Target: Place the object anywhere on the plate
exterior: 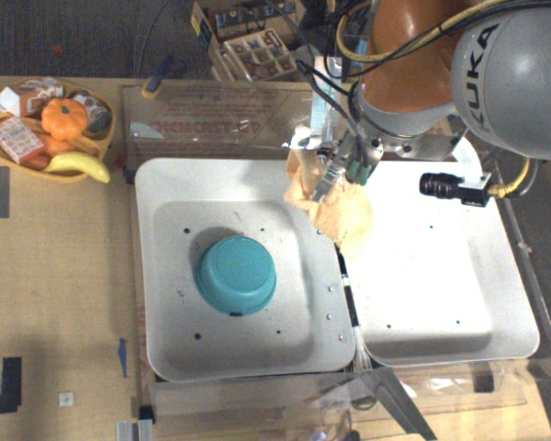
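A round teal plate (237,274) lies in the left white bin (165,200), a little left of its middle. My gripper (331,177) hangs over the ridge between the two bins, near their back edge. It is shut on a floppy tan object (347,217), which droops below and around the fingers (323,187) and spills over the rim of the right bin (441,274). The object is up and to the right of the plate, well apart from it. The wrist and cables hide its upper part.
A basket (46,136) of toy food with a banana (78,164) sits at the far left of the bench. A clear plastic panel (220,118) stands behind the left bin. A black fitting (452,187) juts over the right bin's back.
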Controlling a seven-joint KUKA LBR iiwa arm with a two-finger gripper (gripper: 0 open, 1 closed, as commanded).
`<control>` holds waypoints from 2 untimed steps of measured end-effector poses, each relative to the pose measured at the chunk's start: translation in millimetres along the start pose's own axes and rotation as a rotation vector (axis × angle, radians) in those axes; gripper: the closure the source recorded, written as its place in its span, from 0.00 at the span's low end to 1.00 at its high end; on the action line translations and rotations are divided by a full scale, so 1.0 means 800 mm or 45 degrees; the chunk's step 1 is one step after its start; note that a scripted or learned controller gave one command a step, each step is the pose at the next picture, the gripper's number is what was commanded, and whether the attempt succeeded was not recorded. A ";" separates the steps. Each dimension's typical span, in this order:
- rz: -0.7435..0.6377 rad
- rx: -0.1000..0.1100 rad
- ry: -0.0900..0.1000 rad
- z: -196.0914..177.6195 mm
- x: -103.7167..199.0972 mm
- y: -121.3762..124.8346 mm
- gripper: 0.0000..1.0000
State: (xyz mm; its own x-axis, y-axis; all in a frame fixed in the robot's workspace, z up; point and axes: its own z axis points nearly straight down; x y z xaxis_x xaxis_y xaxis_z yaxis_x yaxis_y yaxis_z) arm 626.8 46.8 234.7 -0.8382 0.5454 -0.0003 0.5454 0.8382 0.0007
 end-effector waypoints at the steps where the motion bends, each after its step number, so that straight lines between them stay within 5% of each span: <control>1: -0.504 -0.004 -0.005 -0.003 0.036 0.051 1.00; 2: -0.729 -0.002 0.000 0.011 0.086 0.085 1.00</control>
State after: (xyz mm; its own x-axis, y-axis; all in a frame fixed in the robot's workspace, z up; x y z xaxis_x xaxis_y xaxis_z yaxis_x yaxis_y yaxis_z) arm 606.4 141.2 225.9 -1.0000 0.0040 -0.0011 0.0040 1.0000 0.0017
